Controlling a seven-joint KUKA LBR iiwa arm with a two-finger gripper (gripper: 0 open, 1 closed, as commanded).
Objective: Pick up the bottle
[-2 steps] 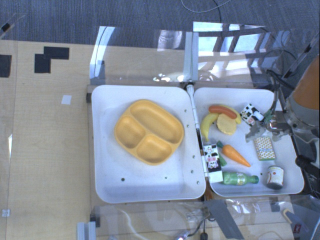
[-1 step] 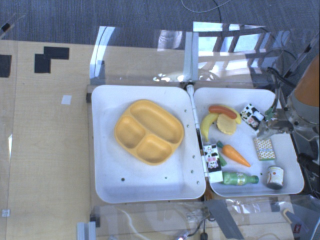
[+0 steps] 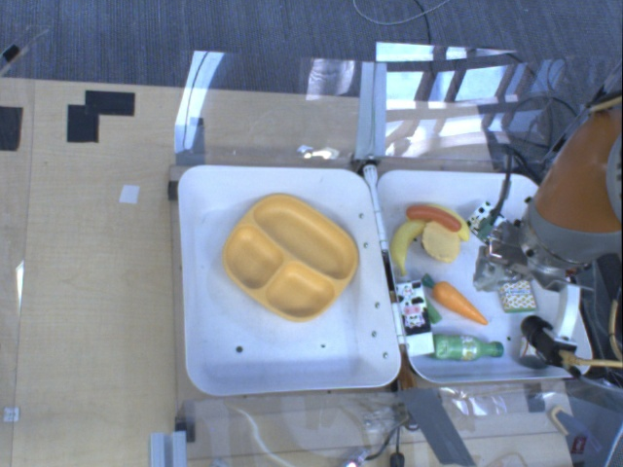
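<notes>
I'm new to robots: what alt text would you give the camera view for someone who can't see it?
A green bottle lies on its side near the front of the right white bin, with the robot arm's pincer hovering above and behind it. Around it lie a carrot, banana and sausage; the left bin holds a yellow divided plate.

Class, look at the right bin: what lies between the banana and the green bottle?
In the camera view, the carrot lies between the banana and the green bottle, slanting across the right bin. A small carton sits just left of it.
</notes>
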